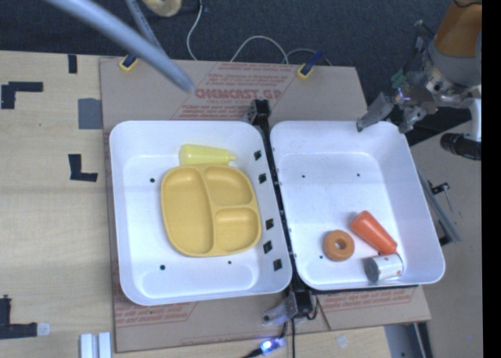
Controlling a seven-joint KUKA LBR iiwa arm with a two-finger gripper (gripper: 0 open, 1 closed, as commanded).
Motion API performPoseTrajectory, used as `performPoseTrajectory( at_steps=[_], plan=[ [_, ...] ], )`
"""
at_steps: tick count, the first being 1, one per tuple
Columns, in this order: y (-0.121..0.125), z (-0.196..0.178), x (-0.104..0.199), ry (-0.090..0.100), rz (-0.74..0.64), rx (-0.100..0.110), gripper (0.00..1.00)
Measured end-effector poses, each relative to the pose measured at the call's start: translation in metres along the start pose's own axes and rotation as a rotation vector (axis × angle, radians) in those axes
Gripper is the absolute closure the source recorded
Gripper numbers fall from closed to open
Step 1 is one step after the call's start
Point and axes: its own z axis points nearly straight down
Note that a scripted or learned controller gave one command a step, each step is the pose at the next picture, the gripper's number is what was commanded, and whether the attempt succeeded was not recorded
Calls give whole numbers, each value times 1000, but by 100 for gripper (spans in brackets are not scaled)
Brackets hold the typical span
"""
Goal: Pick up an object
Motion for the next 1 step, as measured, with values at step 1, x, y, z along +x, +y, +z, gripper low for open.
performPoseTrajectory(
  at_steps=[1],
  plan=[
    [2,-10,1,-3,-4,-14,0]
  ],
)
